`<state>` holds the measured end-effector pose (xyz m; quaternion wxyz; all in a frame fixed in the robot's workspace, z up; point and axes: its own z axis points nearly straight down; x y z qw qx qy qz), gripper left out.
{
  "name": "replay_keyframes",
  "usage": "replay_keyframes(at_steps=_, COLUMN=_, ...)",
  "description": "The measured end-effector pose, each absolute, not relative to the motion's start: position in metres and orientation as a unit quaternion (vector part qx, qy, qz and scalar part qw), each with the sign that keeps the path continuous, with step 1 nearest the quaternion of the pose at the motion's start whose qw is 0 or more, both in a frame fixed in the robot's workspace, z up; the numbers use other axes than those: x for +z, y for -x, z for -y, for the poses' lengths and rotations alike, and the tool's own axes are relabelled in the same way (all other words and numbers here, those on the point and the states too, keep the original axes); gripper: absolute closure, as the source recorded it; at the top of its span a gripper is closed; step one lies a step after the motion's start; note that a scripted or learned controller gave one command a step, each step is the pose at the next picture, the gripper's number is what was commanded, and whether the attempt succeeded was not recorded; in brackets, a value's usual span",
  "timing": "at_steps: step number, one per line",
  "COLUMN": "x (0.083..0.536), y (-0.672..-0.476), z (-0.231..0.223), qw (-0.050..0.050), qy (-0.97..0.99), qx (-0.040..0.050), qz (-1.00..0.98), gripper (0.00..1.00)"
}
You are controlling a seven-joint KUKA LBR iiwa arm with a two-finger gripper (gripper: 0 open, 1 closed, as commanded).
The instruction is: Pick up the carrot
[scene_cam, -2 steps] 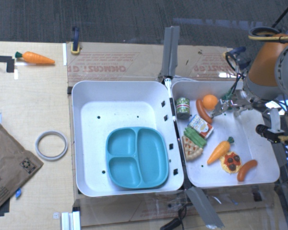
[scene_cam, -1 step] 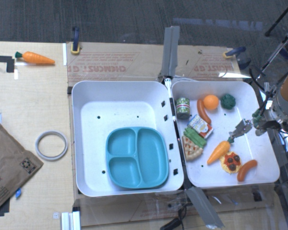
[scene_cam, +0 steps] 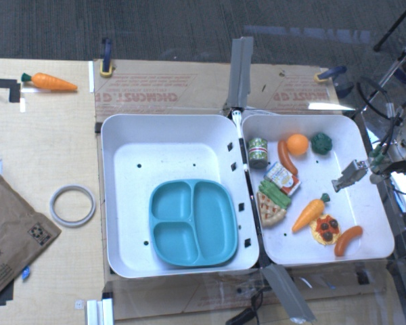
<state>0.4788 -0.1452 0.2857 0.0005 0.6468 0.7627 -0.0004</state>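
Currently the pincer (scene_cam: 343,179) hangs over the right bin (scene_cam: 372,249), grip state unreadable, apart from the carrot (scene_cam: 308,214) lying below-left.

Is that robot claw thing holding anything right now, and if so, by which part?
Nothing is held. The gripper hangs over bare floor of the right bin, apart from the carrot, which lies loose below and to its left.

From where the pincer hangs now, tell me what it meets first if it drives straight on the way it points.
Probably the carrot in the right bin: the pincer points down-left toward it. Height above the bin floor is unclear.
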Motion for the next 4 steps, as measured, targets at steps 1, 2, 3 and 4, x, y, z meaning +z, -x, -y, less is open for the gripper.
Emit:
replay_keyframes(at_steps=1, x=0.177, y=-0.509, z=0.160, qw=-0.001, qy=-0.594, qx=-0.0006, qz=-0.805, gripper=0.00)
replay_keyframes(at_steps=2, x=0.091, y=-0.510, z=0.168, qw=0.000, qy=-0.659, qx=-0.0003, qz=-0.753, gripper=0.00)
replay_keyframes(at_steps=3, x=0.100, y=-0.510, z=0.169, qw=-0.001, qy=-0.660, qx=-0.0005, qz=-0.751, gripper=1.00)
replay_keyframes(at_steps=4, x=0.185, y=-0.531, z=0.122, qw=0.000, qy=-0.612, qx=-0.0007, qz=-0.791, gripper=1.00)
